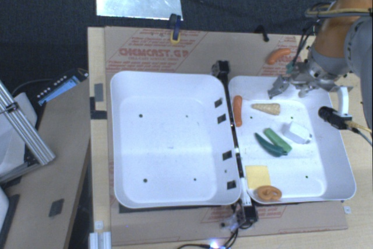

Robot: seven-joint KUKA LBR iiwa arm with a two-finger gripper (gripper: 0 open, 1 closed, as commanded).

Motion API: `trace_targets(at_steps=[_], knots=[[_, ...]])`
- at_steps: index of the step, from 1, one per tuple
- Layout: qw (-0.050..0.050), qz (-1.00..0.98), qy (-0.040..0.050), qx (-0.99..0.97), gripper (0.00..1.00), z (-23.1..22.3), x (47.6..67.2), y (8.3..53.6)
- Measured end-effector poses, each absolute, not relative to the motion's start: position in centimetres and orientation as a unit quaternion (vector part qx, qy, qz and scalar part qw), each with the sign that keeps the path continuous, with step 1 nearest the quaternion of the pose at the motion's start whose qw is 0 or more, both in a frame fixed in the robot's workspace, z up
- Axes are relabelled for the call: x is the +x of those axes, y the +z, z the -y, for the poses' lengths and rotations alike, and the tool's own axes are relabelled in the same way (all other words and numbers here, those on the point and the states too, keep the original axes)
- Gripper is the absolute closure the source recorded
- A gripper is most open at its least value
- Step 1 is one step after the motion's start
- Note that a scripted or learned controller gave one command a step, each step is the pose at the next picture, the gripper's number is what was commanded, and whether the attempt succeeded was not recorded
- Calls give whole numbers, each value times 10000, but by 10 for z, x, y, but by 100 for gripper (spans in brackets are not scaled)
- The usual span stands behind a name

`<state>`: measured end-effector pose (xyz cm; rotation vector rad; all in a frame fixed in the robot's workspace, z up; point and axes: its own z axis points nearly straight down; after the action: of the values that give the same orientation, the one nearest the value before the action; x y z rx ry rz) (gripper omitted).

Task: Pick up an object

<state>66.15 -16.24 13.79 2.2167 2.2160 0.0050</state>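
The right bin (pixel 335 151) holds several objects: an orange sausage (pixel 237 109) along its left wall, a beige cone (pixel 266 108), two green pods (pixel 273 143), a white block (pixel 297 132), a yellow square (pixel 257 175) and an orange ring (pixel 269 193) at the front. My gripper (pixel 289 88) hangs over the bin's back edge, up and to the right of the cone, open with nothing between its fingers. The arm's grey body and orange band rise behind it at the right.
The left bin (pixel 169 137) sits beside the right one, with a black clip divider (pixel 227 125) between them. Another orange sausage (pixel 278 55) lies on the cardboard behind the right bin. A black cylinder (pixel 332 118) juts in from the right.
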Motion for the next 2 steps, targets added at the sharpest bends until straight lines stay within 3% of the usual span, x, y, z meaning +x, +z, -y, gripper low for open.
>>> trace_targets(at_steps=[1,2], knots=[[-34,-7068,-8,7074,0,207,668,83],[28,-7086,6,7056,100,207,670,97]])
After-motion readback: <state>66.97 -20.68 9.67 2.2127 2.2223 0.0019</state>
